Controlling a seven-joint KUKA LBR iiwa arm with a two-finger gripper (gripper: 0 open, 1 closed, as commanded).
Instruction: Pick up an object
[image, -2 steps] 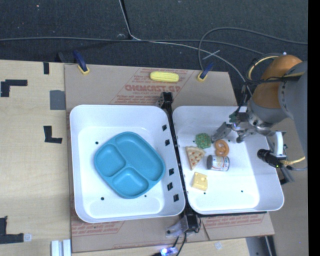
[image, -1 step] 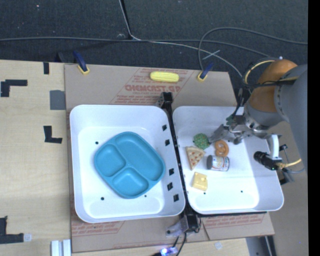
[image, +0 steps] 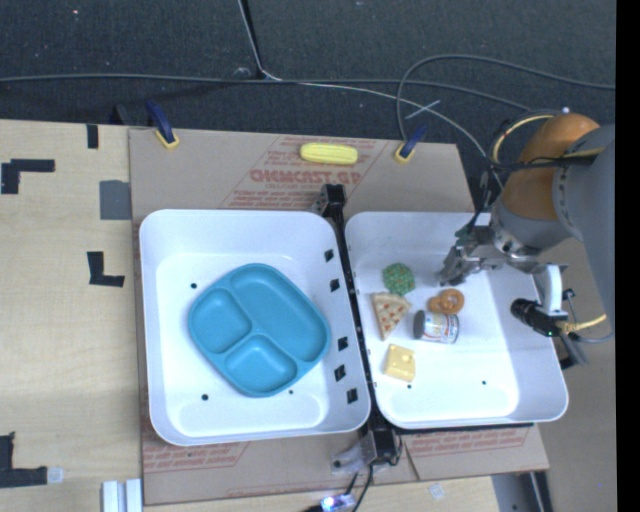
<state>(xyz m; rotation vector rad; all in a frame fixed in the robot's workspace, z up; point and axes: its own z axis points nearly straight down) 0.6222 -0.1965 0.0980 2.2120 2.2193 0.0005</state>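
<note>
Your tool (image: 458, 266), whose opening you cannot tell from here, hangs in the right bin (image: 540, 400) just far of the orange ring (image: 446, 301), which lies beside the small can (image: 438, 327).

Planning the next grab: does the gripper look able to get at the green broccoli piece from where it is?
Probably yes. The gripper is over the right bin, and the broccoli lies beside it, uncovered, apart from the pizza slice.
</note>
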